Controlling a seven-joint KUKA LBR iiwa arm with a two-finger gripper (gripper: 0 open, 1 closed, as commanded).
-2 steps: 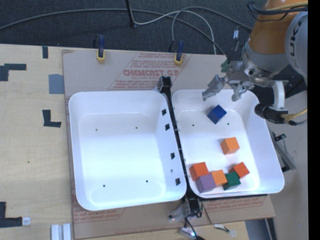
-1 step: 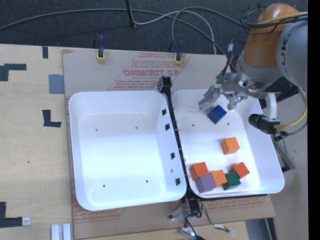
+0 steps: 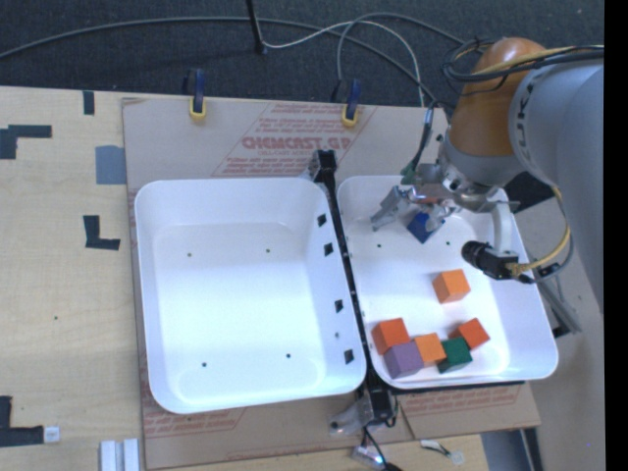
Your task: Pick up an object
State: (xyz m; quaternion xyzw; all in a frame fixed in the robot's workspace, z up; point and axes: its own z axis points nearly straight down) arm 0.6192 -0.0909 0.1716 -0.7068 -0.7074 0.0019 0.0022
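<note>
My gripper (image 3: pixel 410 211) hangs over the far part of the right bin (image 3: pixel 520 366), below the arm's orange band. A blue block (image 3: pixel 422 228) shows right under the gripper and is partly covered by it; I cannot tell whether it is gripped or just lying on the bin floor. An orange block (image 3: pixel 451 286) lies alone near the bin's middle. At the near side sits a cluster: an orange block (image 3: pixel 391 334), a purple block (image 3: pixel 403 359), another orange block (image 3: pixel 430 347), a green block (image 3: pixel 455 353) and a red-orange block (image 3: pixel 473 333).
The left bin (image 3: pixel 157 263) stands beside the right one, with a black divider strip (image 3: pixel 339 263) between them. Both rest on a cardboard sheet (image 3: pixel 275 140) held by two clamps at the back. Cables trail behind the bench, and a black hose end (image 3: pixel 481 255) hangs off the wrist.
</note>
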